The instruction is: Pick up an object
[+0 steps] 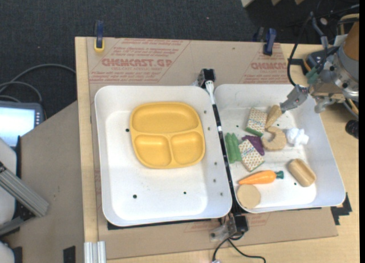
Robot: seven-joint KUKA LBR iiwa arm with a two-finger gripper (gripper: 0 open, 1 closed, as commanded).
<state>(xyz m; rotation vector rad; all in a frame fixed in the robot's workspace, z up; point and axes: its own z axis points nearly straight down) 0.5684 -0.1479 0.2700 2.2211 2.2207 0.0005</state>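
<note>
White plastic makes up the two shallow bins; I take the right bin (328, 165) as my landmark. Touching its left wall is the left bin (108, 159), and a yellow three-compartment tray (167, 133) lies in that bin's upper half. My gripper (305, 97) hangs over the right bin's upper right corner, one grey finger (291, 98) slanting down toward the pile; whether it is wide or narrow I cannot tell, and I see nothing between its fingers.

Inside the right bin, the things lie clustered. A tan cylinder (301, 172) lies toward the lower right. An orange toy carrot (259, 177) lies just left of it, with a round tan disc (248, 196) below, at the bin's lower left corner. A green piece (232, 147) lies along the left wall. Beside it is a patterned packet (250, 152) touching a purple scrap (254, 143), and a second patterned packet (257, 121) lies above. A beige curved piece (275, 138) sits mid-bin, a white crumpled lump (296, 136) just right of it.
</note>
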